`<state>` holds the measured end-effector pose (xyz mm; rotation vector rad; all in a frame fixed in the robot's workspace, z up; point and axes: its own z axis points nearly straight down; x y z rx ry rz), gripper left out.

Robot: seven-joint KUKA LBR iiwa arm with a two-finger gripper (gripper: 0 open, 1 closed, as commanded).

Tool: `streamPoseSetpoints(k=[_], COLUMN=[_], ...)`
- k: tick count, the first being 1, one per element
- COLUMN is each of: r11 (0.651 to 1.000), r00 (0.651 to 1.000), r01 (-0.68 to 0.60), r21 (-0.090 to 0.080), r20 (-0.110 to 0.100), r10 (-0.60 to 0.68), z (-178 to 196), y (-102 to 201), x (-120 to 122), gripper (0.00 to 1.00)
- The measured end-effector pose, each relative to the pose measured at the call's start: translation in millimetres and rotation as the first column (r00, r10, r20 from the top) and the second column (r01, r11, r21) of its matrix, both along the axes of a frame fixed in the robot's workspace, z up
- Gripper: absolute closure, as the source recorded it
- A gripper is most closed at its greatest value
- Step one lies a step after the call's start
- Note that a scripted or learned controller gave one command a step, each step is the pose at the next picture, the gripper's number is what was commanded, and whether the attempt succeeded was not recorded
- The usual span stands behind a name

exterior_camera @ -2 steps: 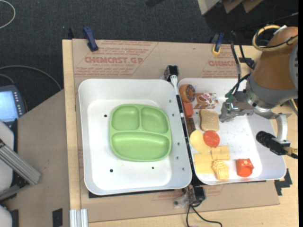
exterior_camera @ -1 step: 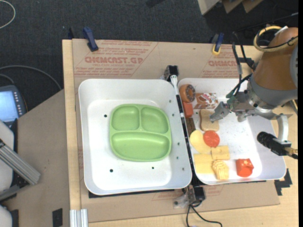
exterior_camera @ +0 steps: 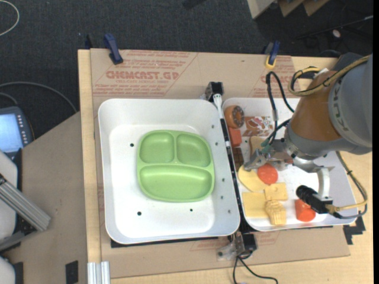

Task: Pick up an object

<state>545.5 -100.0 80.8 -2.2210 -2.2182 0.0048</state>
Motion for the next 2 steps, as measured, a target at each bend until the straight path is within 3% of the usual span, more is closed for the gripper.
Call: streamPoseSetpoints(k=[1,2], r11=[1.000,1.000], r00=[1.000,1.000], r01=[0.000,0.003], r21=[-0.002,-0.006], r20=[0.008,0.013], r10=[0.000,-0.003], z=[16.0,98.7], y=[-1.0,-83.5], x=[1.8,11.2], gripper=[1.00,1.00])
